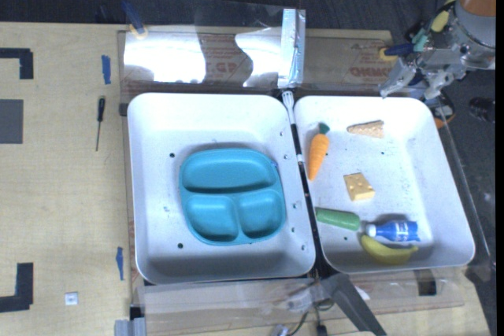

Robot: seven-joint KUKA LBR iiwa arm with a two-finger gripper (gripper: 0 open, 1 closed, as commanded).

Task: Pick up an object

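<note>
The right bin [441, 169] holds several toy foods: an orange carrot [316, 154] by its left wall, a tan bread slice [365, 127] near the back, a yellow cheese block [359, 186] in the middle, a green cucumber [339, 219], a blue-labelled bottle [394, 231] and a yellow banana [387, 249] at the front. My gripper [416, 83] hangs over the bin's back right corner, above and right of the bread slice, with nothing seen between its fingers.
The left bin [150, 130] holds a blue divided tray [232, 193]. A clear plastic panel [213, 51] stands behind the left bin. A wooden bench surface [55, 185] lies to the left, with a small screwdriver [100, 122] on it.
</note>
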